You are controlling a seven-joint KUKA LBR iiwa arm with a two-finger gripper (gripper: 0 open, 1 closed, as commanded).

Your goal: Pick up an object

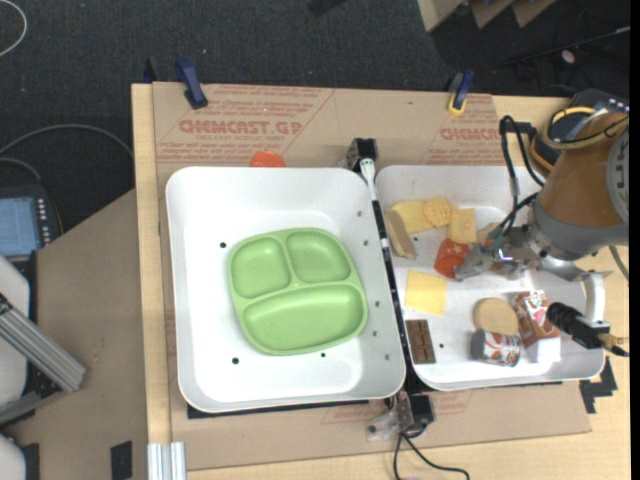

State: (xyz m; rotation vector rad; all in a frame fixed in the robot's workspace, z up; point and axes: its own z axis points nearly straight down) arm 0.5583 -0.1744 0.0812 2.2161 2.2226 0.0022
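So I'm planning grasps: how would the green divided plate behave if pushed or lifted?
The green divided plate looks like rigid moulded plastic, so probably stiff and light. Lying flat on the left bin, it would likely slide rather than tip. Its low rim may be hard to pinch.

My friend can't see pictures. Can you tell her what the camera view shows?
A grey and orange robot arm reaches from the right into the right white bin, its gripper beside a red toy among play foods. The left white bin holds a green divided plate.
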